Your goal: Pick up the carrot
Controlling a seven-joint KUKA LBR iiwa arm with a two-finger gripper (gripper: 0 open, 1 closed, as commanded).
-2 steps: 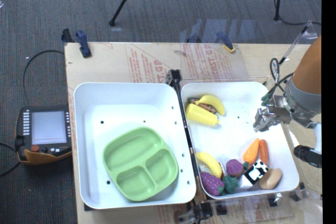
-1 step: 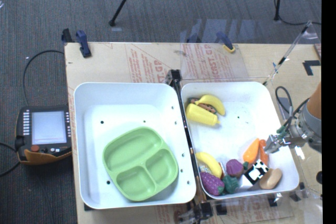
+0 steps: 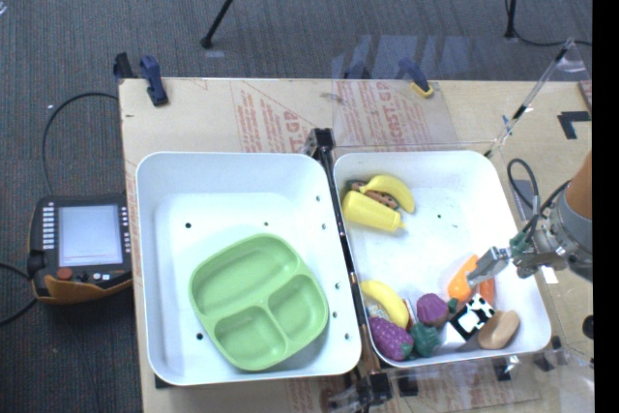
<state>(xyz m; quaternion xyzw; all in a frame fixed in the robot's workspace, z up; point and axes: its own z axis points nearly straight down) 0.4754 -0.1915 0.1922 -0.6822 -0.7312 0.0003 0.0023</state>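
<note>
The orange carrot (image 3: 461, 279) lies in the right bin (image 3: 435, 171), in its lower right part, pointing up to the right. My gripper (image 3: 491, 263) comes in from the right on the grey arm and sits low, right at the carrot's upper end, partly covering it. An orange-red bit shows just below the gripper tip, beside a black-and-white patterned block (image 3: 474, 315).
Around the carrot lie a purple eggplant (image 3: 432, 309), a banana (image 3: 386, 301), a purple berry-like toy (image 3: 390, 337) and a tan potato (image 3: 499, 330). Another banana (image 3: 395, 191) and a yellow block (image 3: 370, 211) sit at the upper left. The left bin (image 3: 164, 198) holds a green divided plate (image 3: 258, 301).
</note>
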